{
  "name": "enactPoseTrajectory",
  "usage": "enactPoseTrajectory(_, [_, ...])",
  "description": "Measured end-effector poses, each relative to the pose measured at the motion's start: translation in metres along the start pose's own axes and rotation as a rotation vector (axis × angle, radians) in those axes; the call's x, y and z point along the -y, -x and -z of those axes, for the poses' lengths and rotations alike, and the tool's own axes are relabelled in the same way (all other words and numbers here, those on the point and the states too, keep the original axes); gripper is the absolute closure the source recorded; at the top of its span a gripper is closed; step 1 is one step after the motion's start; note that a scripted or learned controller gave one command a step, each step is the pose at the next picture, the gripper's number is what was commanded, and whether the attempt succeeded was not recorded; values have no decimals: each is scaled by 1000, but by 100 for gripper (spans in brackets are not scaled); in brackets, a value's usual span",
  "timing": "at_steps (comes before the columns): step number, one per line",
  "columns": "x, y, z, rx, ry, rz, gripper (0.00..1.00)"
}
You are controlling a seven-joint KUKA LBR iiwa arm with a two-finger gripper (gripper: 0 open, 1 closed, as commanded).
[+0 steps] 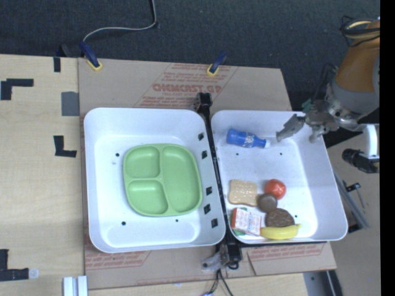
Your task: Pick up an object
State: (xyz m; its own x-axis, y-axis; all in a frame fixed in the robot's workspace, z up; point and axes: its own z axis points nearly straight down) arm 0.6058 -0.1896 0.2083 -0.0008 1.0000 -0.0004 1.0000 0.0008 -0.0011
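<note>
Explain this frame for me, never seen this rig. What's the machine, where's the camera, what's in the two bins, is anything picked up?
One camera is fixed above the bench and looks down at a slant. The machine on the right is a robot arm, grey with an orange band, and it ends in a two-finger gripper. The gripper hangs over the top right of the right bin, its fingers spread, with nothing between them.

The left bin holds a green divided plate.

The right bin holds toy food: a blue bottle lying near the gripper, a cracker-like tan square, a tomato, a banana, a red and white packet and two brownish lumps that I cannot identify.

Nothing is picked up yet.
</note>
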Motion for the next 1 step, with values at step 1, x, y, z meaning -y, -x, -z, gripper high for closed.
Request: enactPoseTrajectory(1, [55,-10,-115,-1,-2,0,0])
